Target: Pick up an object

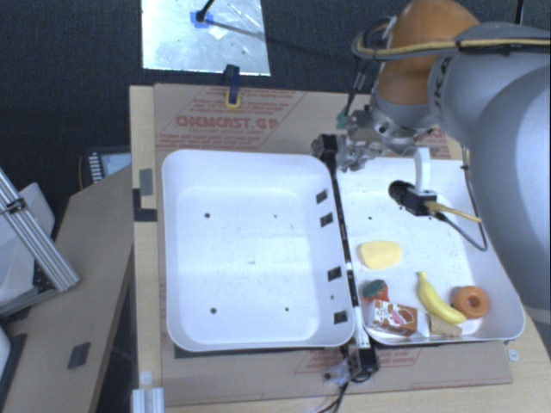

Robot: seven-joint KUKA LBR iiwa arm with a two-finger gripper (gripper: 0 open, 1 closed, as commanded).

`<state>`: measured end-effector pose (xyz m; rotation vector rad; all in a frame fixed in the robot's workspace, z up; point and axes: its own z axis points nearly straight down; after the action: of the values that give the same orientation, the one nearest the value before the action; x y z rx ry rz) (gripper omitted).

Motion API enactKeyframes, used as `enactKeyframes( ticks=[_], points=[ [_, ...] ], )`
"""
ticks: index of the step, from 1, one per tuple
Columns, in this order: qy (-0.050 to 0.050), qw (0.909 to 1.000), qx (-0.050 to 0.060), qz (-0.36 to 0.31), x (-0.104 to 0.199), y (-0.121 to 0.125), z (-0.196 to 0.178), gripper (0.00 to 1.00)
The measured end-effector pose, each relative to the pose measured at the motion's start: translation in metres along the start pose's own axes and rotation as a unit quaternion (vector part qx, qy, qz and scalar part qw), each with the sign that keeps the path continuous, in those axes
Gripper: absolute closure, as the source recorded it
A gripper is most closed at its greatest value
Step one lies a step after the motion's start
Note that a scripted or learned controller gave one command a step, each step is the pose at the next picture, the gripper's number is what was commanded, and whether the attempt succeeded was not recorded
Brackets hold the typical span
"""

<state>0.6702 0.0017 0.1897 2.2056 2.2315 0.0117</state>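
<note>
Reaching in from the right, the grey arm (499, 119) with its orange band (422, 46) hangs over the far end of the right bin (482, 231), its claw (353, 155) low near the divider between the two bins; whether the claw is open or closed cannot be told. Lying at the near end of the right bin are a pale yellow slice (380, 254), a banana (436, 298), an orange ring (470, 301), a small red item (374, 291) and a printed packet (394, 317). The left bin (250, 248) sits just beside it on the desk (103, 222).
</note>
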Motion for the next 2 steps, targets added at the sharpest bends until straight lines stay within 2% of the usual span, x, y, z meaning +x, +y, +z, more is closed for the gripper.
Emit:
enactKeyframes(
  ticks=[1, 2],
  points=[
    [0.0, 1.0, 0.005, 0.001, 0.051, -0.04, 0.005, 1.0],
    [-0.001, 1.0, 0.002, 0.003, 0.048, -0.038, -0.006, 1.0]
  ],
)
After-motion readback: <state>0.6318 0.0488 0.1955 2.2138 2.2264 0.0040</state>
